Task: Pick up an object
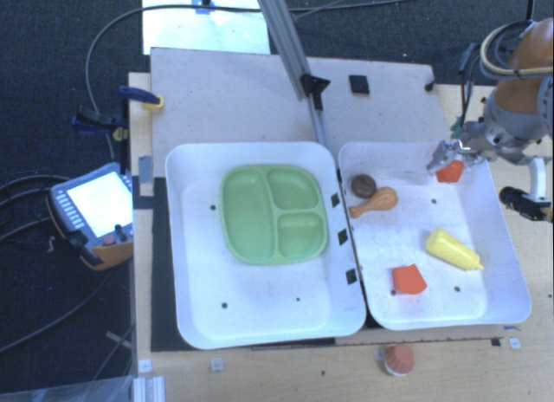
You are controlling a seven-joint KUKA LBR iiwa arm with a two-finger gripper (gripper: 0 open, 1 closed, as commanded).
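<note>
fingers (449, 158) gripping small orange-red block (450, 172)

Fixed above the bench (260, 106), looking down at a slant, taking in both white bins (199, 305) left of the gripper (446, 159).

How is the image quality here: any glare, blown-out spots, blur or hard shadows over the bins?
Camera view: light is soft and even, with only faint shadows under the green plate and yellow bottle. The white sheet at the top and the handheld screen on the left are blown out. The gripper looks slightly soft; the orange piece beside it lacks detail.
</note>
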